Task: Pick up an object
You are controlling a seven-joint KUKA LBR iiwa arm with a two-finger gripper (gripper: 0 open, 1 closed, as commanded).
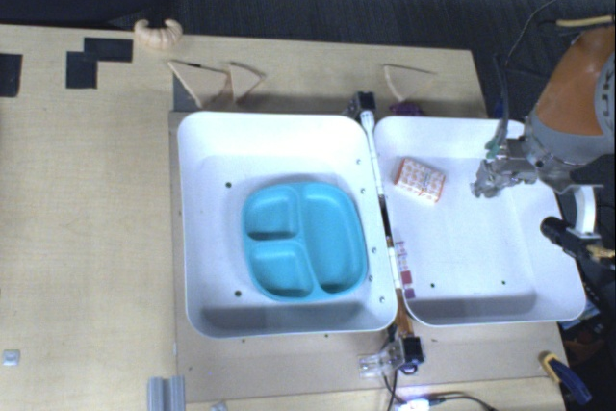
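A small white box with a red dotted pattern (420, 180) lies in the upper left part of the right bin (481, 294). A blue three-compartment plate (304, 238) rests in the middle of the left bin (207, 207). My gripper (492, 178) hangs over the right bin's upper right area, to the right of the small box and apart from it. Nothing shows between its fingers.
The arm, with its orange band (576, 91), comes in over the right bin's right edge. A black divider rail (380, 197) runs between the bins. Cables and clips (399, 356) lie at the front of the bench. Wooden brackets (226, 82) stand behind the bins.
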